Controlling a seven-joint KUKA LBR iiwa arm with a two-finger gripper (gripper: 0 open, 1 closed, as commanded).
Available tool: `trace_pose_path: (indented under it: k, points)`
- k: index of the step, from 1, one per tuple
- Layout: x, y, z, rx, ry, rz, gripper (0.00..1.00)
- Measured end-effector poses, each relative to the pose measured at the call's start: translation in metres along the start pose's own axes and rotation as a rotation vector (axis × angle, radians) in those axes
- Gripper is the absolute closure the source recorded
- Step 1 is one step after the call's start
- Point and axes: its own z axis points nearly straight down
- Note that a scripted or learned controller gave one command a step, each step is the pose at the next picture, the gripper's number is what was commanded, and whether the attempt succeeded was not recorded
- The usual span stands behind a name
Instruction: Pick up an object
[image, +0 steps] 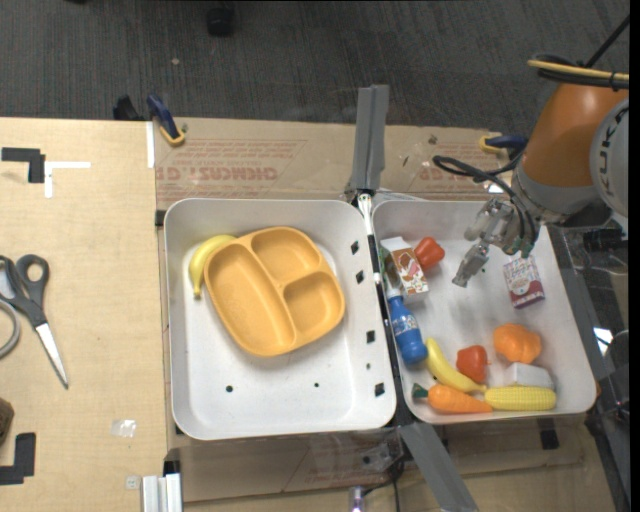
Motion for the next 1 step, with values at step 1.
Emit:
trace_pose_path:
  k: [1]
  points:
    - [0.0106,0.0398,0.0163,0.012,-0.009,0.157,0.00]
